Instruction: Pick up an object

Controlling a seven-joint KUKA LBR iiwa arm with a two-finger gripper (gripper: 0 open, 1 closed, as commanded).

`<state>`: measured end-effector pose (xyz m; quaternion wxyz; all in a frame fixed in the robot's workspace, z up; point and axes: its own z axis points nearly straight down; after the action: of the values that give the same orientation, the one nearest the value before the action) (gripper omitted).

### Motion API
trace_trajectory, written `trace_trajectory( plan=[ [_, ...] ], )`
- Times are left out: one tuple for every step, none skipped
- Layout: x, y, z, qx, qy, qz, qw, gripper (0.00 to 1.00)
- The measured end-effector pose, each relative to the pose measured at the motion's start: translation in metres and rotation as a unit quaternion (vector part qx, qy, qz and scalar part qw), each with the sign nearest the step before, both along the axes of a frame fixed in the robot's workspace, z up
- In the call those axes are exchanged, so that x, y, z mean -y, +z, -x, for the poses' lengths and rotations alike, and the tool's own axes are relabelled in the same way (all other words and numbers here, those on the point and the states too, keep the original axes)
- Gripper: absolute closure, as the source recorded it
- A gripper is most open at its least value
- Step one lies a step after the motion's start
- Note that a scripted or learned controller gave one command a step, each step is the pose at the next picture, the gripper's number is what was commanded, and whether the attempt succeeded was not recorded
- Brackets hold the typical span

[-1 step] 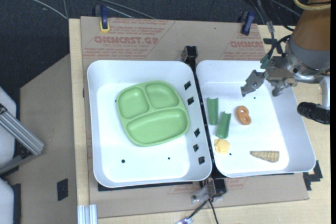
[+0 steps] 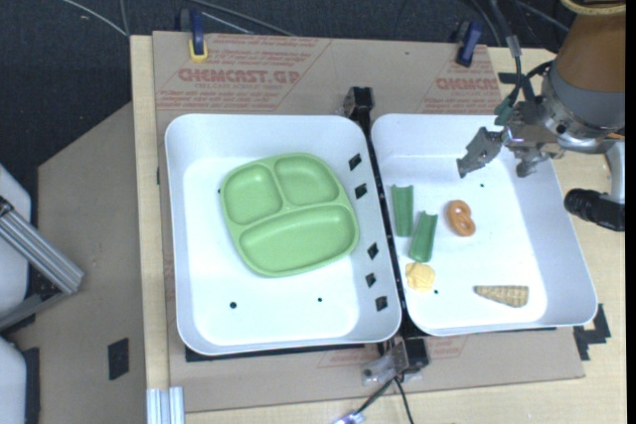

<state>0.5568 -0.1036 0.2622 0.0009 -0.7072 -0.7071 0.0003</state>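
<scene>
Orange pastry [image 2: 459, 217] sits loose in my right bin [image 2: 556, 243] by two green sticks [image 2: 412, 221], so I'm hovering the gripper [image 2: 502, 154] above, fingers spread, nothing pinched.

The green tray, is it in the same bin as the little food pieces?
No, the green tray lies alone in the left bin.
</scene>
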Motion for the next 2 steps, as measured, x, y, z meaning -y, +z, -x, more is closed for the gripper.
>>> trace_trajectory(
  plan=[
    [0.005,-0.048,-0.006,-0.002,-0.001,-0.0005,1.0000,0.00],
    [0.000,-0.108,-0.011,-0.003,0.000,-0.0009,1.0000,0.00]
  ],
)
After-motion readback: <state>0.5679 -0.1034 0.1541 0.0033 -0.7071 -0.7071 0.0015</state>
